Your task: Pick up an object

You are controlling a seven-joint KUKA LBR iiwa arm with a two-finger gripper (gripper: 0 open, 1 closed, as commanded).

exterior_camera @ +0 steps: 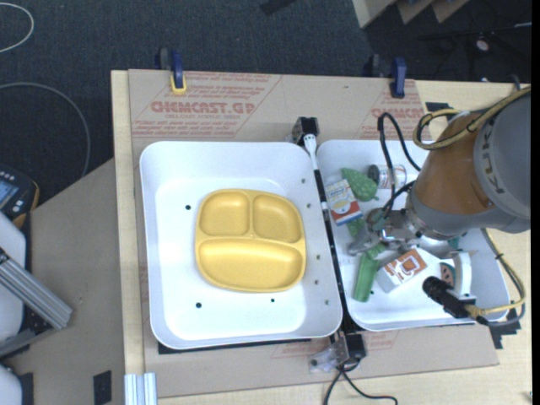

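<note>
My gripper [369, 238] reaches down into the right bin [396, 315], low among the objects near its left side. A small white carton with red and blue print [339, 202] lies just up and left of it. A green tube [364, 277] lies just below it, leaning toward the bin's front. Right of the tube sits a white and orange box [404, 266], close under my wrist. At the back of the bin lie a crumpled green piece [361, 183] and a clear, silvery bottle [391, 175]. My arm hides the bin's right half.
The left bin [164, 226] holds a yellow divided plate [251, 239] in its middle. A narrow black gap separates the two bins. Blue clamps [176, 64] pin the cardboard backing at the bench's far edge.
</note>
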